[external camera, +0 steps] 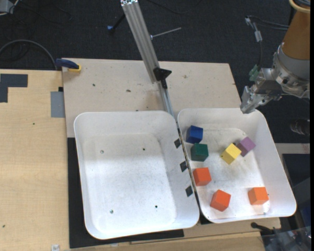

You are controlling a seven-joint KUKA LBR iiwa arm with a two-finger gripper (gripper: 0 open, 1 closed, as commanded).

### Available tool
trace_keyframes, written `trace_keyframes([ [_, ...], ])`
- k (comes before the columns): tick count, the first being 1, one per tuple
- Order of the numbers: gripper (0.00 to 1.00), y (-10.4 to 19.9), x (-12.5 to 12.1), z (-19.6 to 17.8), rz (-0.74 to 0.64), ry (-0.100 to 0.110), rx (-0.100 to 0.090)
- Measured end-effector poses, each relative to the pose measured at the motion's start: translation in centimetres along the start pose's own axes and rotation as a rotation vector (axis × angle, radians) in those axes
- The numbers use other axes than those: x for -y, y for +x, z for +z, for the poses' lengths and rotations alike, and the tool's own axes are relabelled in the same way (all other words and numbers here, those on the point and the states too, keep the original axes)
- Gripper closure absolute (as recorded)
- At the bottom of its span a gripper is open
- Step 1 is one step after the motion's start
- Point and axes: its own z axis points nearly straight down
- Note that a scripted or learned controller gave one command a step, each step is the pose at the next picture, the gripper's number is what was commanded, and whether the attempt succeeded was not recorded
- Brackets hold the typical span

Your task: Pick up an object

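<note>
Dark floor with loose cables runs along the top, and below it sits a pale wood bench (26, 156) with two white bins side by side. A grey metal bar (144, 41) leans up and away from the spot where the bins meet. The left bin (94, 213) has only small dark specks in it. The right bin (280, 192) holds seven little blocks. A blue block (194, 134) sits near the top left, with a green block (200, 151) just below it. A yellow block (232, 153) and a purple block (246, 145) touch each other in the middle, both turned a bit so their corners point up and down the bin. Three orange blocks lie lower: one (202, 176) by the left wall, one (220, 200) near the bottom, one (258, 196) at the bottom right. None of the blocks has a long side. The gripper (249, 104) hangs over the top right corner of the right bin, well apart from the blocks, with nothing in it. It looks small and blurry, so I cannot tell if it is open or closed.
</note>
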Motion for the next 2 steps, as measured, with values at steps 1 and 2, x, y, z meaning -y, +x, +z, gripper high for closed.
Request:
trace_keyframes([
  [1, 1.0, 0.09, -0.04, -0.93, -0.009, 0.002, 0.0],
  [2, 1.0, 0.18, -0.08, -1.84, -0.019, 0.003, 0.001],
])
